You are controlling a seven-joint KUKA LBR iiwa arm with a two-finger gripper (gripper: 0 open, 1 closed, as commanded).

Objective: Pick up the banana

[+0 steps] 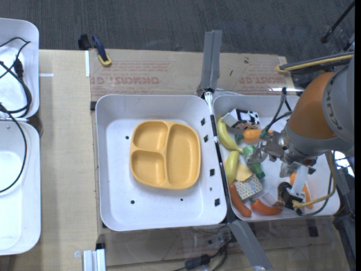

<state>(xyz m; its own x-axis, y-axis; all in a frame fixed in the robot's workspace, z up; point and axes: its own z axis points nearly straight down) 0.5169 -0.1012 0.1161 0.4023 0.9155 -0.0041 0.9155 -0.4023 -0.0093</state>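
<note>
On your left, the left bin holds a yellow divided plate lying flat. Just past the dividing wall, in the right bin, you see the banana lying along that bin's left side, among a pile of toy foods. The pincer sits low over the pile, just right of the banana; you cannot tell whether it is released or clenched.
</note>
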